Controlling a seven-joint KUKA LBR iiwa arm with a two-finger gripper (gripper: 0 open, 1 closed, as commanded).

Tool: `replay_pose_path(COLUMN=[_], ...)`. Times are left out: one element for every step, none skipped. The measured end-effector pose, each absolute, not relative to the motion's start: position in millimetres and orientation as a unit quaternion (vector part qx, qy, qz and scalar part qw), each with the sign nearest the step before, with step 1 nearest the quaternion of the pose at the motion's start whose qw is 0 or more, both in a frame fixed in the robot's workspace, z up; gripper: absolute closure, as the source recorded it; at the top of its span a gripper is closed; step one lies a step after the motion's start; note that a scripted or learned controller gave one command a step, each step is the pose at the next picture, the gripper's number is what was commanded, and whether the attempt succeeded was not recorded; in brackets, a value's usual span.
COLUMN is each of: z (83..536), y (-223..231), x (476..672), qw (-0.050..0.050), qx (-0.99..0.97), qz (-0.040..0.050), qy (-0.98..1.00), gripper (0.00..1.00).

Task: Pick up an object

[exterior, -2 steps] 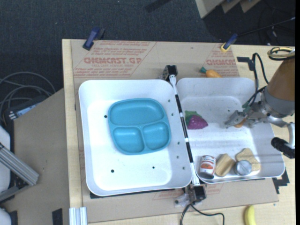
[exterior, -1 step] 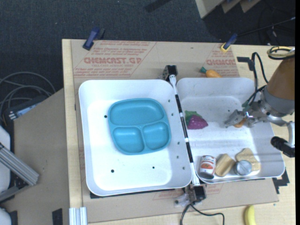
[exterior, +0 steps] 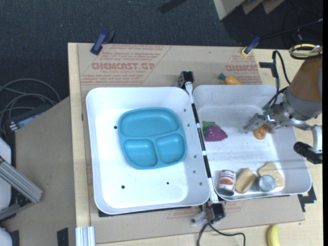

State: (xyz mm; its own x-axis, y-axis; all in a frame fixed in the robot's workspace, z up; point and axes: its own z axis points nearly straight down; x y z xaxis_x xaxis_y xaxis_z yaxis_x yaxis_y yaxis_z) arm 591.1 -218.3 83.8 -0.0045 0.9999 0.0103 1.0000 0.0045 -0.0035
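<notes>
my gripper (exterior: 260, 125) is low in the right bin (exterior: 241, 94), right at a small orange object (exterior: 261, 132). can't tell if it has hold. purple grapes (exterior: 214, 132) lie to its left; can (exterior: 226, 181) and bread pieces (exterior: 246, 179) crowd the near edge.

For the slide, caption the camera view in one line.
Gripper over a small orange object in the right bin; blue divided plate in the left bin.

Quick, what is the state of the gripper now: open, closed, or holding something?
Gripper: low in the right bin, right at a small orange object; open or closed cannot be told, and no grasp is visible.
</notes>
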Motion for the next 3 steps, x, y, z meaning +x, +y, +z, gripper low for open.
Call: replay_pose_path(z=[94.9,86.0,91.6], y=[-220.8,-177.9,-89.9], x=[591.8,648.6,667.3], qw=[0.000,0.000,0.000], qx=[-0.706,-0.707,-0.706], qz=[-0.0014,0.0000,-0.0015], qy=[-0.709,-0.707,-0.708], gripper=[1.00,1.00,1.00])
